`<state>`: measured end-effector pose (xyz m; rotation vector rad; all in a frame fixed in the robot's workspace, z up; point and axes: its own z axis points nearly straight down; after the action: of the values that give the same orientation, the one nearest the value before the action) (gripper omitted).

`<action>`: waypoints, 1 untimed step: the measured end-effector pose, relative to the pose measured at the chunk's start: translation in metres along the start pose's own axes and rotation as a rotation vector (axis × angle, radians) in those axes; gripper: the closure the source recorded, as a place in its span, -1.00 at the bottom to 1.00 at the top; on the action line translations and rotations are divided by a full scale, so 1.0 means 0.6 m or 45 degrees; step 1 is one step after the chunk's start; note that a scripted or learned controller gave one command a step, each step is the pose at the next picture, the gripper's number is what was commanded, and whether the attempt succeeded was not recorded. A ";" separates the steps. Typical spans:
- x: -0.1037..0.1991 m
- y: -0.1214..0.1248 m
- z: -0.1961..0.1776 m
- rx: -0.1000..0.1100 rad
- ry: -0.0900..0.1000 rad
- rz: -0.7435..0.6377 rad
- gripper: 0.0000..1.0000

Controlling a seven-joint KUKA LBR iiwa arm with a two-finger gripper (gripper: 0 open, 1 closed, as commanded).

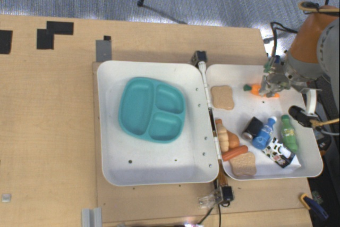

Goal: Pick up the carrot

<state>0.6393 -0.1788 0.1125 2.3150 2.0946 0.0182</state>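
Note:
The carrot (255, 89) is a small orange piece with a green top, lying near the far edge of the right bin (313, 165). Its green end points left. My gripper (271, 89) hangs over the bin right next to the carrot's orange end, touching or nearly touching it. The metal wrist hides part of the carrot, and I cannot see whether the carrot is gripped. The arm's orange band (308, 34) rises behind it at the right.
The right bin also holds a bread slice (222, 97), a black block (253, 127), a blue bottle (264, 134), a green bottle (288, 133), a sausage (234, 153) and more toy food at its near left. A teal divided plate (152, 109) lies in the left bin (159, 173).

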 end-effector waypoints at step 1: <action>-0.028 -0.069 0.039 0.015 0.005 -0.421 1.00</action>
<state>0.5966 -0.1916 0.0881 1.9448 2.4547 0.0055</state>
